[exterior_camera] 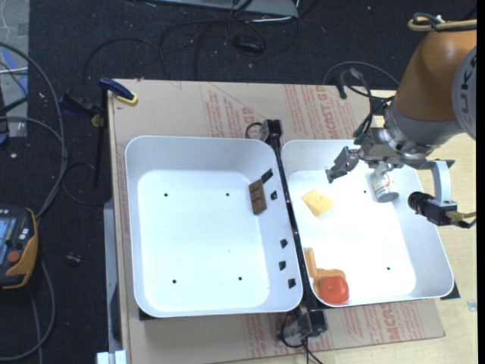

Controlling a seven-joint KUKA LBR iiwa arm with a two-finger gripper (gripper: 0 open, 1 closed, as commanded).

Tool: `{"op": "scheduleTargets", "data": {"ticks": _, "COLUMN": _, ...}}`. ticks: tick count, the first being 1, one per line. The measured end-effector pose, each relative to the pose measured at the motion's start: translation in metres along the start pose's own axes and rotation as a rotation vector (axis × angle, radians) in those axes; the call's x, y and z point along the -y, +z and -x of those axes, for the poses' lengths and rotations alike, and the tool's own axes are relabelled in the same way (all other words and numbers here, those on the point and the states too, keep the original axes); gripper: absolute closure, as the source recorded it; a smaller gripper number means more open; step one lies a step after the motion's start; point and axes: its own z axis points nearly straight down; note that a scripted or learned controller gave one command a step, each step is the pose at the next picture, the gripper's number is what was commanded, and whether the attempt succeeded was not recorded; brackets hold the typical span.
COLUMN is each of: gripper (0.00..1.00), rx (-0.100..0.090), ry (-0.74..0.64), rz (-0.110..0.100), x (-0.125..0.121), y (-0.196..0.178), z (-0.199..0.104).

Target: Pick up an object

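The arm (436, 82) comes in from the upper right, its orange band bulking over the right bin's (424, 237) far right corner, with the grey wrist below it bent down and leftward into that bin. The gripper (342, 165) hangs over the bin's upper part, its dark fingers pointing left and slightly down; whether they are spread or closed cannot be told from this angle, and nothing is seen between them. Just right of the gripper, a small silvery can-like object (383, 186) lies in the bin, partly under the wrist. The yellow wedge block (317, 202) sits below and left of the gripper, apart from it, its long axis running from upper left to lower right. In the right bin's near left corner lies a red tomato-like ball (334, 288), touching an orange piece (318, 268) whose thin stem runs along the bin's left wall. A brown chocolate-like bar (258, 197) lies in the left bin (197, 233), close to its right wall, long axis nearly upright in the view.
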Motion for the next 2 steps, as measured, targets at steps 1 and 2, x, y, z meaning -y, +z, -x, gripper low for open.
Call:
{"op": "scheduleTargets", "data": {"ticks": 1, "gripper": 0.0, "rx": 0.0, "ry": 0.0, "rz": 0.006, "x": -0.001, "y": -0.003, "z": 0.0}}
{"op": "scheduleTargets", "data": {"ticks": 2, "gripper": 0.0, "rx": 0.0, "ry": 0.0, "rz": 0.001, "x": -0.007, "y": 0.058, "z": 0.003}}
